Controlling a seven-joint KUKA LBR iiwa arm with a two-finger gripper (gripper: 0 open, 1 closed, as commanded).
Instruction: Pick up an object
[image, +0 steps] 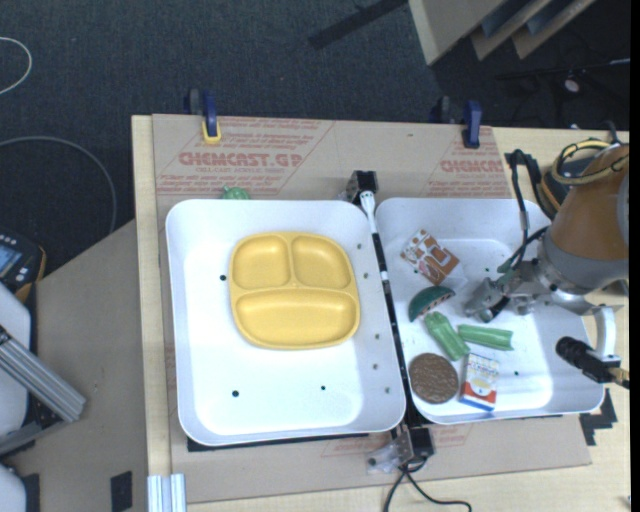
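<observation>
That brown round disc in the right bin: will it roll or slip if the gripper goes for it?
The brown disc lies flat, so it probably won't roll. Its low profile gives fingers little edge, so it may slip. The red-and-white packet beside it looks likely to get nudged.

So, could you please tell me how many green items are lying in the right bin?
3: a dark green wedge mid-bin, a light green stick just below it, and another stick to its right by the gripper. The arm may hide more.

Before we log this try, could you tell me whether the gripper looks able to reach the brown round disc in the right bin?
Probably yes: the disc lies flat and uncovered, with the gripper close above it, though green pieces lie between.
</observation>
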